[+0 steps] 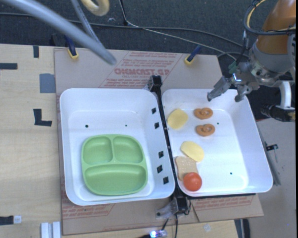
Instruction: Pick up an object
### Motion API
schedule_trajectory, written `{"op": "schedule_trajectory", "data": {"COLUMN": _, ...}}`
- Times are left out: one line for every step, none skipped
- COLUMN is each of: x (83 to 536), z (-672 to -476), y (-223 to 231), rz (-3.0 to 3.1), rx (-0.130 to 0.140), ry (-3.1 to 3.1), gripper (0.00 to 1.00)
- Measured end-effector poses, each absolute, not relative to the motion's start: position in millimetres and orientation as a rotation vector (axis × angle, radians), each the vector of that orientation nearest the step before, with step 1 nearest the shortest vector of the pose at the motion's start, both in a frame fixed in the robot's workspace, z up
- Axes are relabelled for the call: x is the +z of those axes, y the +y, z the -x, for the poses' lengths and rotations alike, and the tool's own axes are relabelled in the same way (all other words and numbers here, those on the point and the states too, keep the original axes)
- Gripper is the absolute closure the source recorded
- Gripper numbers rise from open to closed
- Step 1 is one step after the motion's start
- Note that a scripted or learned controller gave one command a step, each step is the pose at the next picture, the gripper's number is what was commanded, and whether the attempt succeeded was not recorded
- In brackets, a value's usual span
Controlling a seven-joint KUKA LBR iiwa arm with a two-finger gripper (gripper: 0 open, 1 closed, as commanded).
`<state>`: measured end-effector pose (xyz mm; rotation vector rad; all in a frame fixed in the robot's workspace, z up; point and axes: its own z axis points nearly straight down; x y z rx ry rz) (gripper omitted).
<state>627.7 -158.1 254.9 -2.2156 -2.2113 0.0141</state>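
Overhead, gripper (226,94) spread open and empty above right bin (248,148), pretzels (203,113) nearby, green tray (114,164) left.

Both bins, the left bin (69,108) and the right bin (248,133), were plain white. The divided plate (114,165) was pale green. Two chips (178,119) (192,151) were soft yellow, two pretzels (203,113) (205,129) orange-brown, the toast slice (185,164) tan, the tomato (192,182) red. The arm (280,19) showed orange above grey metal.
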Motion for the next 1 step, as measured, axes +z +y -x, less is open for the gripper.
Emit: {"op": "schedule_trajectory", "data": {"x": 263.5, "z": -629.8, "y": -157.5, "rz": 2.219, "rx": 0.002, "ry": -2.223, "gripper": 0.00}}
